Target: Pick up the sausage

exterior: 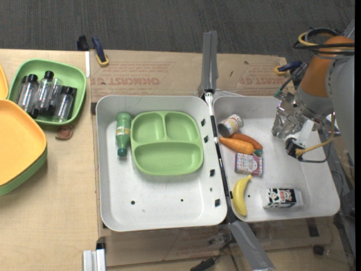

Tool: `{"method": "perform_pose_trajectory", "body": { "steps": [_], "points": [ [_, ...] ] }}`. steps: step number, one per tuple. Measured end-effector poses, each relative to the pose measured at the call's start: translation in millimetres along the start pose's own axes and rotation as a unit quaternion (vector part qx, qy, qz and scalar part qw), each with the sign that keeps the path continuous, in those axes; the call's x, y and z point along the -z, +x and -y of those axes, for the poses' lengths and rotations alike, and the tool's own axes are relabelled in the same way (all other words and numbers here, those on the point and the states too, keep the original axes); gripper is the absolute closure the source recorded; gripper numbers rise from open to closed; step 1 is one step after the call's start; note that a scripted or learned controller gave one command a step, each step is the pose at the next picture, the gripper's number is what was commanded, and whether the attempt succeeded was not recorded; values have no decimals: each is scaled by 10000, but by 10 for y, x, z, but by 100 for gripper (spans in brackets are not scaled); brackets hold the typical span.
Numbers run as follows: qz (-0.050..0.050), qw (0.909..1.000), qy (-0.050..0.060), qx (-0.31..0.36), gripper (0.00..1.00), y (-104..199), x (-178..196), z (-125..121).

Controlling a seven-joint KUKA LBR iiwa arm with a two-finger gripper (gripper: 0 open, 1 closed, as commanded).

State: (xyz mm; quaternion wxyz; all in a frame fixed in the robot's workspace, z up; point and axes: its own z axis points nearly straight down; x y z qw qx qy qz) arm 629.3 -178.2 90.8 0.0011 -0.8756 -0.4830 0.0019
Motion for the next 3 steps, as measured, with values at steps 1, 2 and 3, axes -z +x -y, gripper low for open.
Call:
{"method": "perform_pose_trajectory", "body": {
  "steps": [1, 2, 3],
  "points": [
    [0, 9979, -21, 649, 100, -111, 207, -411],
    [-3, 9943, -8, 1071, 100, 712, 61, 105],
    [2, 9763, -34, 2162, 100, 76, 283, -301]
  ]
}}
